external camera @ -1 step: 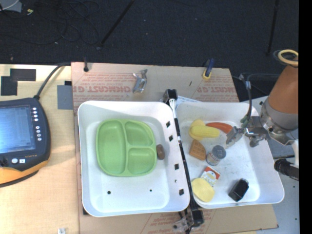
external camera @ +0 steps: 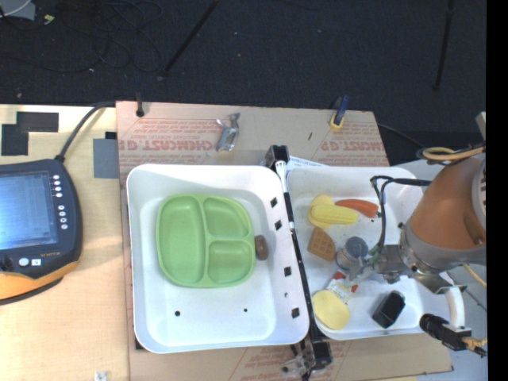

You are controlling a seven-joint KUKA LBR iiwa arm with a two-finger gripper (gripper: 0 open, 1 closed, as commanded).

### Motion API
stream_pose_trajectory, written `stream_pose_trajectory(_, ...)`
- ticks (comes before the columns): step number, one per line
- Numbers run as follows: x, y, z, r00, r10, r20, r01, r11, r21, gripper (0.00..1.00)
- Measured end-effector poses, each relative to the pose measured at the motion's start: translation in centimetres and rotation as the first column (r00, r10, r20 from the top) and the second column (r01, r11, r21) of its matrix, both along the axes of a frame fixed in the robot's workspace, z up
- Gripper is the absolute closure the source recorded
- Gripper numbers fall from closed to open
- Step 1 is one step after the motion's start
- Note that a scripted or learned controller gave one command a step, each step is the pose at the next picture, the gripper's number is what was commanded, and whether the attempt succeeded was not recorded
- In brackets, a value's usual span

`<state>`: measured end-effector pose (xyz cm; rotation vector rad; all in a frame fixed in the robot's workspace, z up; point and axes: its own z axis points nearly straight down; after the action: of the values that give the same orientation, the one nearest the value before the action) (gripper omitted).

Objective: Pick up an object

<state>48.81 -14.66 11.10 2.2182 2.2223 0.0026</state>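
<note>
My gripper (external camera: 354, 255) is low in the right bin (external camera: 413, 333), near its middle, at the end of the orange-banded arm (external camera: 446, 213) that comes in from the right. It hangs just right of a brown waffle-like piece (external camera: 321, 244) and below a yellow toy (external camera: 329, 211) with a red-orange pepper (external camera: 359, 206) beside it. A yellow lemon-shaped object (external camera: 331, 309) and a black block (external camera: 388, 309) lie near the front of the bin. Small red and white bits (external camera: 341, 279) sit right under the gripper.
The left bin (external camera: 151, 308) holds a green divided plate (external camera: 205, 239) and a small brown object (external camera: 260, 248) at the plate's right edge. A black divider (external camera: 287, 236) runs between the bins. A tablet-like pendant (external camera: 36, 213) lies at the far left of the bench.
</note>
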Motion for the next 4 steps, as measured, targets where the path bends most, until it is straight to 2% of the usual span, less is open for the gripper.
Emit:
stream_pose_trajectory(1, 0.0, 2.5, -0.5, 1.000, -0.010, 0.025, 0.010, 1.000, -0.010, 0.00)
stream_pose_trajectory(2, 0.1, 3.3, -0.6, 0.999, -0.013, 0.034, 0.013, 1.000, -0.018, 0.00)
stream_pose_trajectory(4, 0.1, 3.7, -0.6, 0.999, -0.013, 0.039, 0.014, 1.000, -0.019, 0.00)
